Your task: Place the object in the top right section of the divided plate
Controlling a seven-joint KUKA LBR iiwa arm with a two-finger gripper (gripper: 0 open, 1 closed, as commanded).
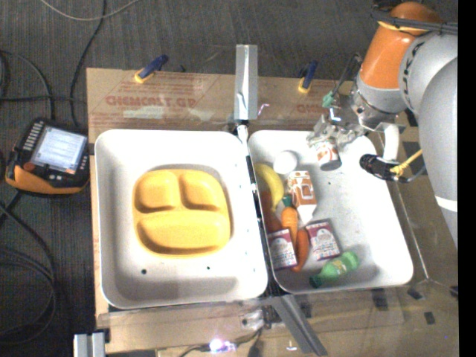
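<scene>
Camera view | claw [325, 149] pinching small carton [326, 152] | banana [270, 184], carrot [291, 230] below.

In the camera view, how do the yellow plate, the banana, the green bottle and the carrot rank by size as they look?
1. Yellow plate, clearly largest.
2. Banana, carrot and green bottle: these look alike in length, and each is partly hidden, so I do not rank them.

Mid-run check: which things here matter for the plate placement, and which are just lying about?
Job:
- hand, over the right bin, a small object at its tip
- divided plate in the left bin
- its top right section

Lying about:
- banana
- carrot
- green bottle
- cartons
- teach pendant
</scene>
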